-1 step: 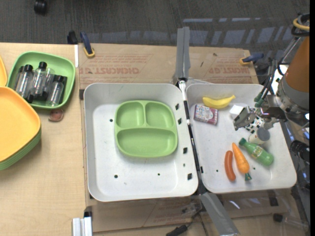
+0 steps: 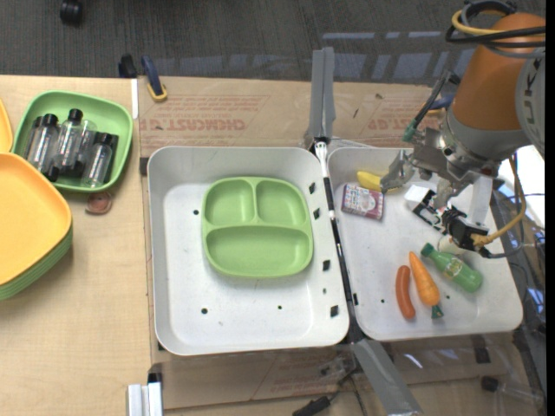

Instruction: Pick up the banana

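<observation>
The tool point(image 2: 401, 173) hangs low over the far left part of the right bin point(image 2: 381, 315), a dark metal assembly under the grey wrist and the glossy orange band of the arm point(image 2: 494, 76). Whether it is spread or closed, I cannot tell (cables and brackets clutter the view there). The banana point(image 2: 369, 180), a small smooth yellow curved piece, lies on the bin floor just beside the tool, on its left; nothing shows it gripped.

Just below the banana sits a flat pink-and-white packet point(image 2: 362, 201), rectangular and slightly crinkled. Further toward the near side of the bin lie a red sausage-shaped piece point(image 2: 404, 291), an orange tapered carrot point(image 2: 424, 279) beside it, and a green plastic bottle point(image 2: 453, 267) on its side.

The left bin point(image 2: 173, 319) is shallow, white and matte, and holds a pale green divided plate point(image 2: 257, 227) with three compartments. On the wooden bench point(image 2: 78, 345) to the left stand stacked orange plates point(image 2: 30, 224) and a green tray point(image 2: 117, 124) of small dark-capped vials point(image 2: 68, 146).
</observation>
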`<act>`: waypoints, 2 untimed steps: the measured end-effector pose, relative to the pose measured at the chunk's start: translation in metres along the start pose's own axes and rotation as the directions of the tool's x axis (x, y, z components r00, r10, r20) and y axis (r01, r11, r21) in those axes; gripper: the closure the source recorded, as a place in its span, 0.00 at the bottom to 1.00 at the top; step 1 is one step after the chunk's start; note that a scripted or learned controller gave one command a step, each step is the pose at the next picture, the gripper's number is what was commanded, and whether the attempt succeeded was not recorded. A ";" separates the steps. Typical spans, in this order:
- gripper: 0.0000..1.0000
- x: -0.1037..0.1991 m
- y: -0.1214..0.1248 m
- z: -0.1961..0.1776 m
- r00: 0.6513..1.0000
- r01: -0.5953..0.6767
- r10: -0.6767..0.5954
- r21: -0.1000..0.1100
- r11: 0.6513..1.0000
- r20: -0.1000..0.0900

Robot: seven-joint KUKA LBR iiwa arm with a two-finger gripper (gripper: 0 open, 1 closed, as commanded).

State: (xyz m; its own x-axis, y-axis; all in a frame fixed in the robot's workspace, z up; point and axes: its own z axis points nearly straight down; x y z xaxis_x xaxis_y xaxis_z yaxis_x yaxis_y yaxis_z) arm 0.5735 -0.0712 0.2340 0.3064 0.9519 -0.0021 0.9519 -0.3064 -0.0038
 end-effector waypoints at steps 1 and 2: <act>0.00 -0.023 0.064 0.095 0.976 0.218 -0.218 -0.002 0.976 0.000; 0.00 -0.017 0.096 0.040 0.820 0.572 -0.572 -0.007 0.820 0.003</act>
State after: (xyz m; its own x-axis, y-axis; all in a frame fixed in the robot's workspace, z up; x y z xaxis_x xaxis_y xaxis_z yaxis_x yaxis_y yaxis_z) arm 0.6593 -0.1170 0.1940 -0.2928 0.9562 -0.0023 0.9562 0.2928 0.0023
